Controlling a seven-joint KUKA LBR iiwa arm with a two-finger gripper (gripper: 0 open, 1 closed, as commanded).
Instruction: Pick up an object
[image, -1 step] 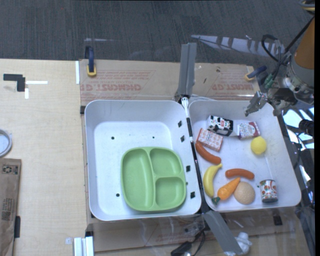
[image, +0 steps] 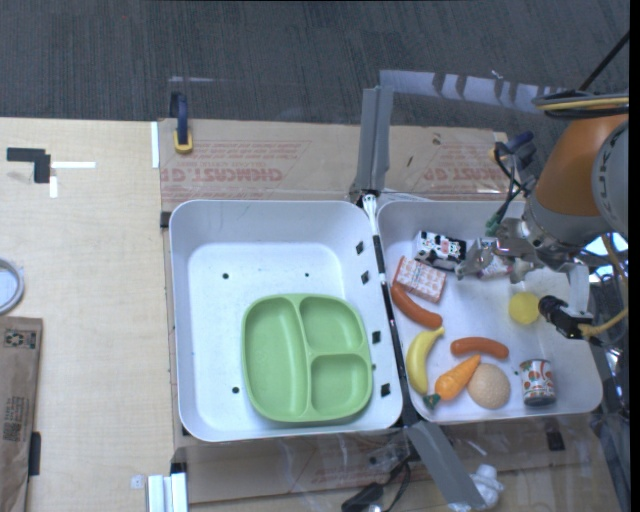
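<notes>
The right bin (image: 575, 400) holds several small items. A black-and-white pack (image: 441, 247) and a red-and-white box (image: 420, 279) lie at its back left. An orange sausage (image: 415, 305), a banana (image: 422, 358), a carrot (image: 455, 378), a second sausage (image: 480, 347), a tan round roll (image: 489, 386) and a small can (image: 537, 382) fill the front. A yellow lemon (image: 524, 307) sits toward the right. My gripper (image: 497, 258) hangs low over the bin's back part, just right of the black-and-white pack and above the lemon. Nothing is visibly held.
The left bin (image: 200, 300) holds a green divided plate (image: 305, 357). A grey post (image: 373, 140) rises behind the wall between the two bins. Cables and a black fitting (image: 560, 318) hang by the arm at the right bin's edge.
</notes>
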